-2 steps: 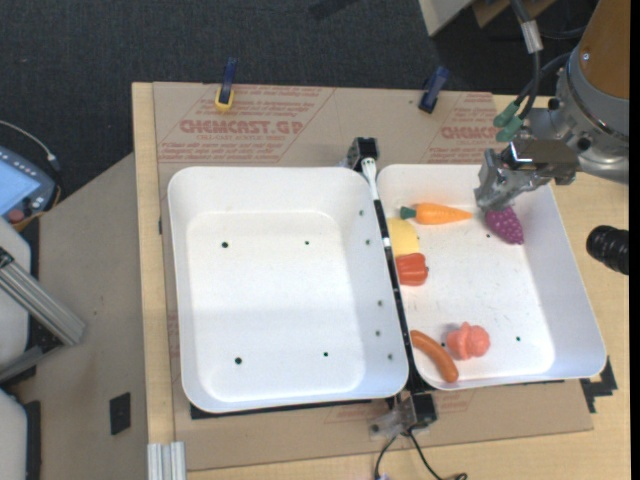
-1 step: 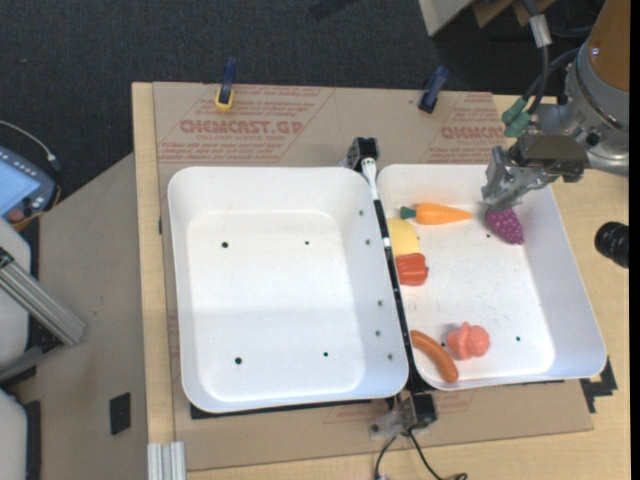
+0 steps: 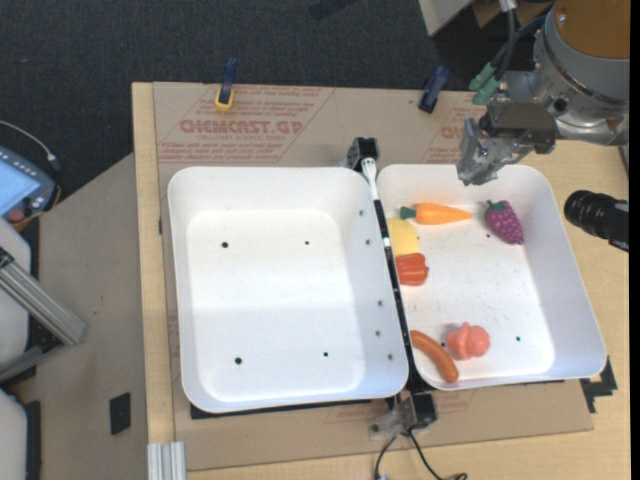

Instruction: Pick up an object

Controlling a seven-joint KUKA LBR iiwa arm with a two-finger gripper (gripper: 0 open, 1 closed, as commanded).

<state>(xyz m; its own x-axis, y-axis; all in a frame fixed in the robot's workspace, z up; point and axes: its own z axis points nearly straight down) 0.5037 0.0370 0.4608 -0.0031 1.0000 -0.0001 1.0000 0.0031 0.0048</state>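
The right bin (image 3: 560, 298) holds toy foods. An orange carrot (image 3: 436, 213) lies near its back edge, with a purple bunch of grapes (image 3: 505, 222) to the right of it. A yellow piece (image 3: 403, 236) and a red pepper (image 3: 411, 269) rest against the bin's left wall. A pink piece (image 3: 467, 341) and an orange-brown sausage (image 3: 435, 356) lie at the front. My gripper (image 3: 481, 170) hangs over the bin's back rim, above and between the carrot and the grapes. Nothing shows between its fingers.
The left bin (image 3: 200, 298) stands beside the right one, joined along a black middle seam. Both sit on a cardboard sheet (image 3: 260, 118) with blue clamps at the back. A black clip (image 3: 362, 152) stands at the back of the seam.
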